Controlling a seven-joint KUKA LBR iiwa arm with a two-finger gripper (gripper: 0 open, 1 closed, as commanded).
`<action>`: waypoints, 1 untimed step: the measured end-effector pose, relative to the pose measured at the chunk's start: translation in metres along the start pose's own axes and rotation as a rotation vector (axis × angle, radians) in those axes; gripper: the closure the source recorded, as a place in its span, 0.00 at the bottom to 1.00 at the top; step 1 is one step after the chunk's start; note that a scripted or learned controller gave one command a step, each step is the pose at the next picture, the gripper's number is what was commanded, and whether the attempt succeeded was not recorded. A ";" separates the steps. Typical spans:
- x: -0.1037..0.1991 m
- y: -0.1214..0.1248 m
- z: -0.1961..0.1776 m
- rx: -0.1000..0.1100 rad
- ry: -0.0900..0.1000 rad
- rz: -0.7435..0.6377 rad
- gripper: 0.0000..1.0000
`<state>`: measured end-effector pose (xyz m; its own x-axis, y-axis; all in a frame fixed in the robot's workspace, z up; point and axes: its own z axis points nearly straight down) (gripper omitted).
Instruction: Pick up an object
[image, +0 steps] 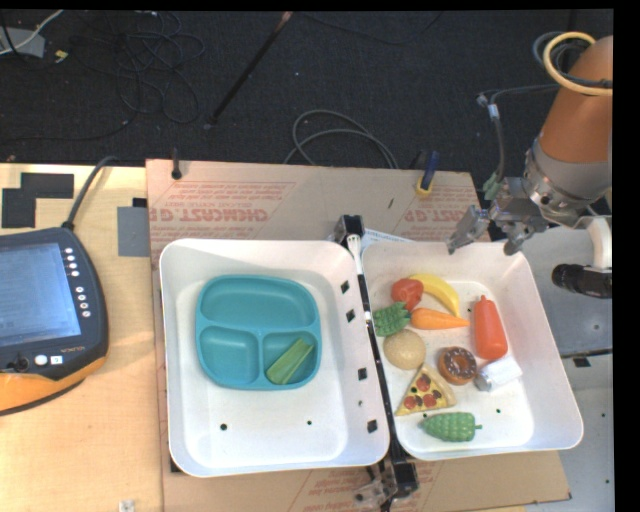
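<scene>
The right bin (545, 330) holds toy food: a tomato (407, 292), a banana (437, 290), a carrot (438, 320), a red sausage (488, 328), broccoli (391, 320), a beige potato (405, 349), a chocolate doughnut (457, 364), a pizza slice (425, 393), a green bumpy vegetable (450, 427) and a small white piece (498, 374). My gripper (492, 232) hangs above the bin's far right corner, apart from all of them. Its fingers are spread, with nothing between them.
The left bin (190, 400) carries a teal divided tray (240, 310) with a green slice (290, 360) in its lower right compartment. A tablet (40, 300) lies on the bench at far left. Cables run behind the bins.
</scene>
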<state>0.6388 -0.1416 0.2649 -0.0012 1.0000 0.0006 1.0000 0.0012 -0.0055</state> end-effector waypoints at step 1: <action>0.000 0.001 -0.008 0.004 0.001 -0.003 1.00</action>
<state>0.6395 -0.1413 0.2726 -0.0037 1.0000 0.0012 1.0000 0.0038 -0.0092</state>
